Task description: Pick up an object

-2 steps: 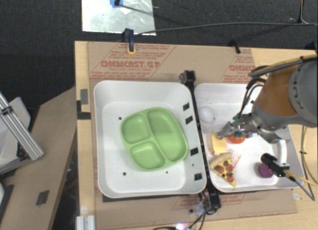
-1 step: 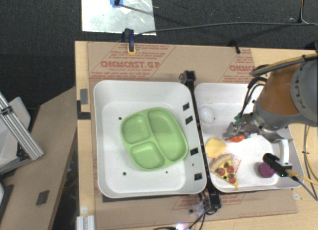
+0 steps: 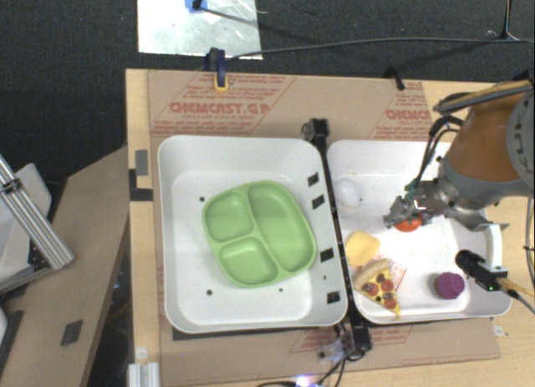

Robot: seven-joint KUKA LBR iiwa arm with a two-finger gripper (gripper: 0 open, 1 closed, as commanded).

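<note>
Cardboard-covered table with two white bins: the arm is down in the right one, mid-grasp on a red object

Nearest in the right bin lie a pizza slice, a purple ball and a yellow piece; farther in, the jaws sit right over the small red object (partly hidden), and whether they are open or closed on it I cannot tell. Next, I judge, comes a firm close and a straight lift. The left bin holds a green divided tray, compartments bare
</note>
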